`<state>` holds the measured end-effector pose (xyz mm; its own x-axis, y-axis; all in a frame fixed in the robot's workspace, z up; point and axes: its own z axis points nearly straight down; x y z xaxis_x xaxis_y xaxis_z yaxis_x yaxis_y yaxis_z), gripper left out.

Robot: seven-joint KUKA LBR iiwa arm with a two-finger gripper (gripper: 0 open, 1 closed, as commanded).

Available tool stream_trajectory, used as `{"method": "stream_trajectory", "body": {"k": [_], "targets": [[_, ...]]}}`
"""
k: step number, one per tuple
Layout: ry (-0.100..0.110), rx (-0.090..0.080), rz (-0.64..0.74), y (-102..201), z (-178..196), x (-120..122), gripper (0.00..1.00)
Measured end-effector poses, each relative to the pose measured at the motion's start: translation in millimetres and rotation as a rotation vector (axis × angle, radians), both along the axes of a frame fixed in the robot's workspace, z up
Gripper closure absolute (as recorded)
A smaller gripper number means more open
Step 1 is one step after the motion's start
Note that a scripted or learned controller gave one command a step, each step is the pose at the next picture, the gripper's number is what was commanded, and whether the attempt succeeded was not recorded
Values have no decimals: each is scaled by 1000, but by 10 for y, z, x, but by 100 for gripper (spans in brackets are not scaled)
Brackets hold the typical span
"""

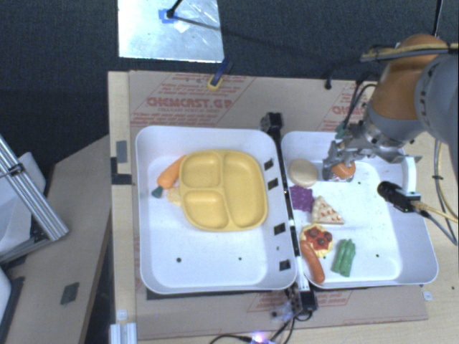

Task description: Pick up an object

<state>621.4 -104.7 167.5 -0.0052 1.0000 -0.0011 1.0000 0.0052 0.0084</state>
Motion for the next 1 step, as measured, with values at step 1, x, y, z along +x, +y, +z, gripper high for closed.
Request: {"method": "stream_trajectory", "body": {"k": [1], "targets": [[0,0,0,0,547,20,100]]}}
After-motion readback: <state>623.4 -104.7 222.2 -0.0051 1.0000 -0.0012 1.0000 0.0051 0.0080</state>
